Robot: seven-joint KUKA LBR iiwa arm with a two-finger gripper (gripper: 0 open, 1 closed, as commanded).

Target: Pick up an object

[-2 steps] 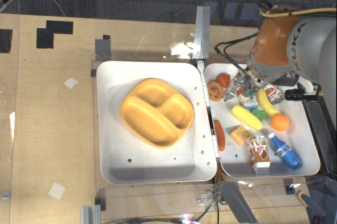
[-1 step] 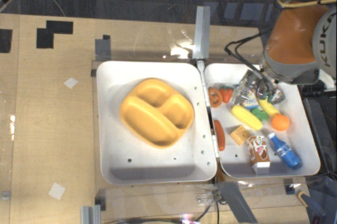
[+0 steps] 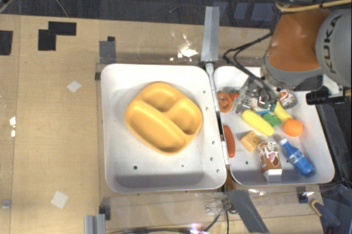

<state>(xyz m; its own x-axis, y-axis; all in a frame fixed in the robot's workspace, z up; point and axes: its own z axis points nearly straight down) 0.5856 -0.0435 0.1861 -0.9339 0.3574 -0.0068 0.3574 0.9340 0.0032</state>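
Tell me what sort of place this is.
Most likely a robotics lab bench set up for pick-up trials: a KUKA arm reaches over two white bins, one holding a yellow divided tray, the other toy food such as a corn cob and blue bottle.

Arm [image 3: 300, 43] reaching from right, hand [image 3: 257, 96] lowered.

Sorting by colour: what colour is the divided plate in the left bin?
Yellow; the plate shows in the camera view.
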